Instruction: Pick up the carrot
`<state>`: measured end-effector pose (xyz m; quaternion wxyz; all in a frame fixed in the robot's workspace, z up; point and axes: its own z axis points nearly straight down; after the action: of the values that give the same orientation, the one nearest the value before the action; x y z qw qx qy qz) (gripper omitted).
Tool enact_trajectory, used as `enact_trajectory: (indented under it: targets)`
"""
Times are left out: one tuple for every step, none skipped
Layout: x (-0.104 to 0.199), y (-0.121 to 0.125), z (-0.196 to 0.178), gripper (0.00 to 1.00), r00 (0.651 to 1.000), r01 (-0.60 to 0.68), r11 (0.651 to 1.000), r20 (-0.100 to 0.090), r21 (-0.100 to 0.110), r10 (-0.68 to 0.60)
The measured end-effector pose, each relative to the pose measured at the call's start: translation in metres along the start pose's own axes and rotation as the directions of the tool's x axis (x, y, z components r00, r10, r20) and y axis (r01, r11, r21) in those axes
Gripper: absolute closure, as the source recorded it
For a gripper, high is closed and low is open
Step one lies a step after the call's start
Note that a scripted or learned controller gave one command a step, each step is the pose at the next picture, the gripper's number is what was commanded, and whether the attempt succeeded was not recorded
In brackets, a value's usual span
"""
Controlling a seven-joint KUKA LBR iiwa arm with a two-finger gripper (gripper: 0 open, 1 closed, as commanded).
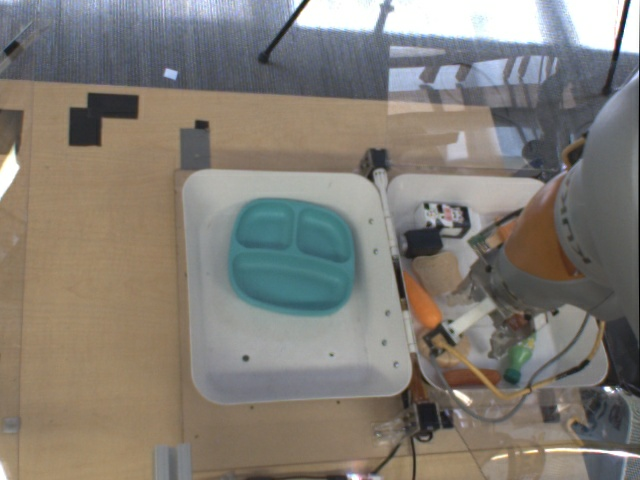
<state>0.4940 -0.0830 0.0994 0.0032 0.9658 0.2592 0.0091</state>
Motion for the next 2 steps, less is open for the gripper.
enact_trajectory:
  targets:
    - [0.0361,-0.0667,-0.0876,0.00,0.993,-0.121,0.993,0.006,0.009,0.121]
    - [0.0328,-0.0638,-0.0854,0.00,0.992,-0.127,0.992,0.012,0.007,0.127]
